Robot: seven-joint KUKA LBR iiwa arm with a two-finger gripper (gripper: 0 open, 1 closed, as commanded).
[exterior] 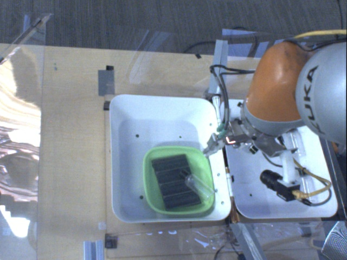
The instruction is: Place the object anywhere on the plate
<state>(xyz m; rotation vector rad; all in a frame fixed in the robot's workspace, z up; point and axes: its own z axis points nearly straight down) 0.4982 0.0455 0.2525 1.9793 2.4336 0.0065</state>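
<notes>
Green plate (154, 191) is seen in left bin's lower part; dark ribbed rectangular obj (172, 181) is laid flat on it, slightly angled.

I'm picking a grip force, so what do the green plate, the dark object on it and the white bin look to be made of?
The green plate looks like moulded plastic: even lime colour, soft sheen on its raised rim. The dark object seems matt black, with ridged segments, maybe rubber or plastic; I cannot tell which. A clear, glossy item lies across it, probably transparent plastic. The white bin looks like smooth, semi-gloss plastic with rounded corners.
</notes>
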